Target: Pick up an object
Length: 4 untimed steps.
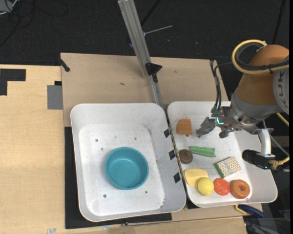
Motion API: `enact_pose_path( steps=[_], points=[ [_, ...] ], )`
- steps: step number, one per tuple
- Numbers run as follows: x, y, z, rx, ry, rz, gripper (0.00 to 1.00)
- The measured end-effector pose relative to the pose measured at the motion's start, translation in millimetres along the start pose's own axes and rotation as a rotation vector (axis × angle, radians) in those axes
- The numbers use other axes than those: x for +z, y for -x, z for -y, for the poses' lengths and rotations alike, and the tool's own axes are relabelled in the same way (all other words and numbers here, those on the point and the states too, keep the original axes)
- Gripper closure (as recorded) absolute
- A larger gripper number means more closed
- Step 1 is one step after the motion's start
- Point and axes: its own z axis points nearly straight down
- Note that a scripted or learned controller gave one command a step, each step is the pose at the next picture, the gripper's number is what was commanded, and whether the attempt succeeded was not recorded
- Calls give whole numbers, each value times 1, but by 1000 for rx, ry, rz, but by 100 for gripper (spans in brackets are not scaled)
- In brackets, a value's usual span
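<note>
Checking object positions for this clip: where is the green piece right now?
The green piece lies in the right bin, near its middle, just right of the brown round piece and below the gripper.

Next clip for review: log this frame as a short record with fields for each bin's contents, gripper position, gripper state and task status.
left bin: one teal bowl
right bin: orange block, brown round piece, green stick, patterned block, yellow items, red ball, orange ring
gripper position: gripper over the right bin's upper part, between the orange block and the bin's right side
gripper state: open, nothing between the fingers
task status: no object picked up yet
</note>
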Motion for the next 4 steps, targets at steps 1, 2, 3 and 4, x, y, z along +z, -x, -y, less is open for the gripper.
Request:
enact_pose_path(
  steps=[1, 2, 3, 4],
  points=[
    [0, 0, 0, 0, 0, 0, 0],
    [43, 0, 5, 0, -4, -1, 0],
    [102, 4, 10, 0, -2, 0, 0],
    [104, 5, 9, 1, 4, 1, 0]
  ],
)
